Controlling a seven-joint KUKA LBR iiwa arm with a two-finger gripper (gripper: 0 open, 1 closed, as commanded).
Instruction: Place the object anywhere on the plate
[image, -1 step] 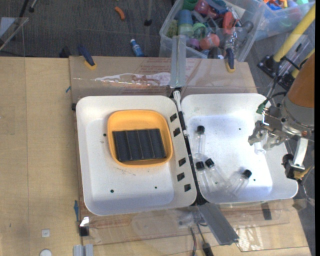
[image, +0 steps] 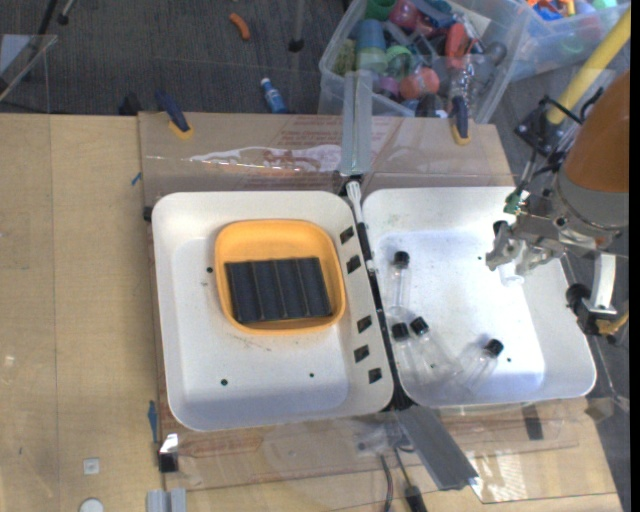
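The orange plate (image: 280, 240) lies in the left bin (image: 190, 385), and a dark ridged object (image: 278, 289) rests flat on it, inside the rim. In the right bin (image: 560, 370) there are several clear small bottles with black caps (image: 418, 326), near the lower left part. The gripper (image: 518, 256) hangs over the right side of this bin, well apart from the plate. It is not possible to tell if the fingers are apart or together. Nothing is seen between them.
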